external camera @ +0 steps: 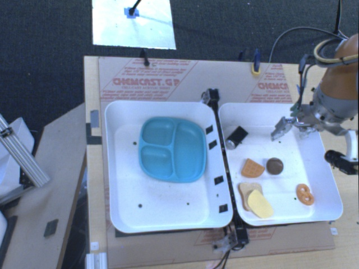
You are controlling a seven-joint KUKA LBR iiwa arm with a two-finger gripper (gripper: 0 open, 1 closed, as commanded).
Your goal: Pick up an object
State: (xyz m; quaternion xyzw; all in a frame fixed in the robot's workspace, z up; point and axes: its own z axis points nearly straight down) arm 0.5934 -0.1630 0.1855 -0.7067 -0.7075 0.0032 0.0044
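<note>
Two parted jaws hang bare above the right bin (pixel 331 206).

A single fixed camera sits high above the bench (pixel 185 72) and looks down at a slant, far enough back to take in both white bins whole. The left bin (pixel 120 150) fills the centre of the frame and the right bin (pixel 328 184) the centre right. Dark floor runs across the top of the frame, so the far side of the bench lies uppermost. The arm (pixel 339 77) enters from the right edge, upper right of the frame.
</note>
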